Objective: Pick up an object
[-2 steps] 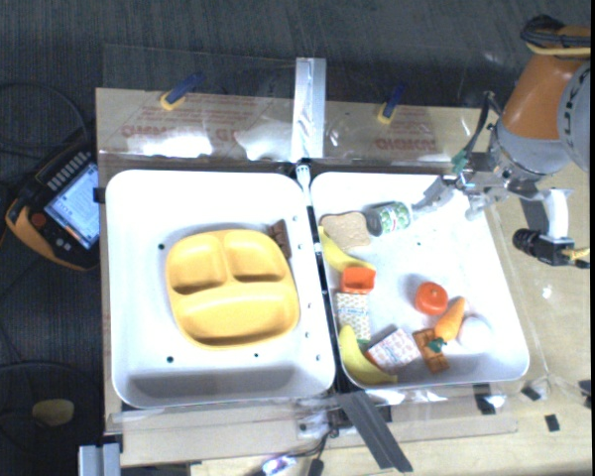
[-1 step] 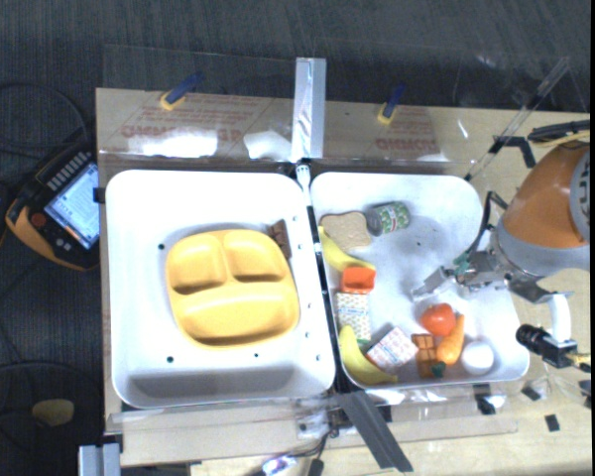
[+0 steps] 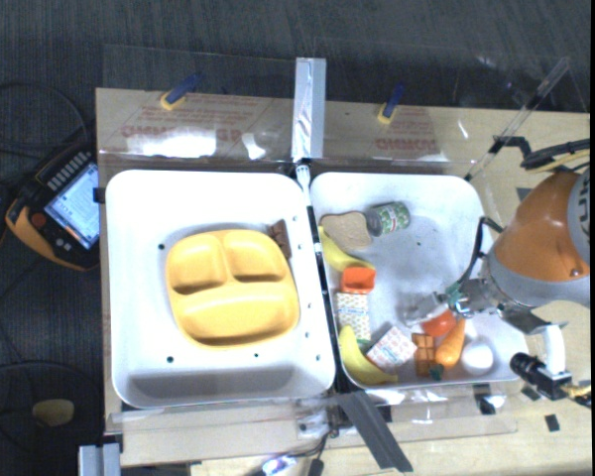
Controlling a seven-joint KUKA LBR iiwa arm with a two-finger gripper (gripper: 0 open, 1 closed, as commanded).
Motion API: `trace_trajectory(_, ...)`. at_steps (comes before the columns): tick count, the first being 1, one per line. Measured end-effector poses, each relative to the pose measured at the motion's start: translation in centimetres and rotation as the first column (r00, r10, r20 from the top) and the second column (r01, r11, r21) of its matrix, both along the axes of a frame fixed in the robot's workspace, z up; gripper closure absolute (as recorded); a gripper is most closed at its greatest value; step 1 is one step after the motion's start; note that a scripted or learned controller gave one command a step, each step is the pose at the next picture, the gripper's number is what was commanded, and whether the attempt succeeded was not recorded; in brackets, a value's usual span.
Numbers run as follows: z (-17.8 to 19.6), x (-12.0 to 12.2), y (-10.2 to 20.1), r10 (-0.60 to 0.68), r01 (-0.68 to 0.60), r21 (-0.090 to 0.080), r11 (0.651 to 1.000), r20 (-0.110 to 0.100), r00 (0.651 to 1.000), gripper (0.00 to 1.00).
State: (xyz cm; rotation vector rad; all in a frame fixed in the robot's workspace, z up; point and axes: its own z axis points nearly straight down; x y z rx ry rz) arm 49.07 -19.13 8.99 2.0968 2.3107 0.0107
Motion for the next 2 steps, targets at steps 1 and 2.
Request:
trace_trajectory(1,0.6,0.1,0.0,-0.003,0.003,0.003,1.000,-0.003,1.000,1.00)
trace_trajectory(2,0.6,-0.5,-2.9,0.397,-0.397,0.008,0.918,-0.019,0.918,1.00)
